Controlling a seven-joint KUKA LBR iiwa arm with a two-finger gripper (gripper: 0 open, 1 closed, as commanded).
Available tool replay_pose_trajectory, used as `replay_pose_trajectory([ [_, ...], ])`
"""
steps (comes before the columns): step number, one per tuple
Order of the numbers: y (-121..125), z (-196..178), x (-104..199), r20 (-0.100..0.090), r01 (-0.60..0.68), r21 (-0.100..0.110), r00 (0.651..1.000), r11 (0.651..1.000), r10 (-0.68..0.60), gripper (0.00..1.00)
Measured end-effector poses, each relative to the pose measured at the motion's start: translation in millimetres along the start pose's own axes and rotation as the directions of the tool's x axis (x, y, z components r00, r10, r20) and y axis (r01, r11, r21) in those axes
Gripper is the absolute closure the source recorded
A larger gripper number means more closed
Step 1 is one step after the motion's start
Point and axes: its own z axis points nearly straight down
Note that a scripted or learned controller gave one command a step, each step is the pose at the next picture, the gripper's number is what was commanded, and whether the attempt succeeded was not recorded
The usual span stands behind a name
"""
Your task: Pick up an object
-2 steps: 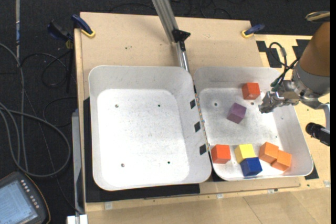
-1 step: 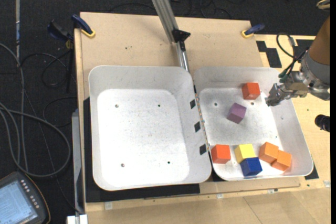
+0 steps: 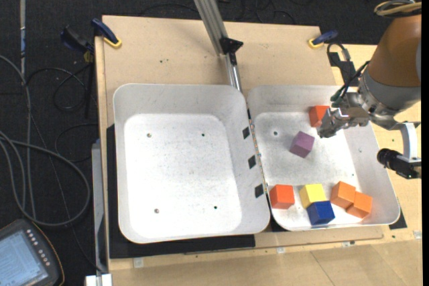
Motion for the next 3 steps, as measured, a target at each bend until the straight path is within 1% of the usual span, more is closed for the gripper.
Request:
replay_pose_trajectory([
  [1,7.9,2.9,53.2,-0.001,0.001,0.000,1.000,1.000,-0.001,1.00],
  [2,-2.5,5.0,106.3,-0.001,0.001,0.001,1.000,1.000,-0.001,1.00],
  [3,-9.4,-6.1,167.6,-0.001,0.003,-0.001,1.000,1.000,-0.003,1.00],
])
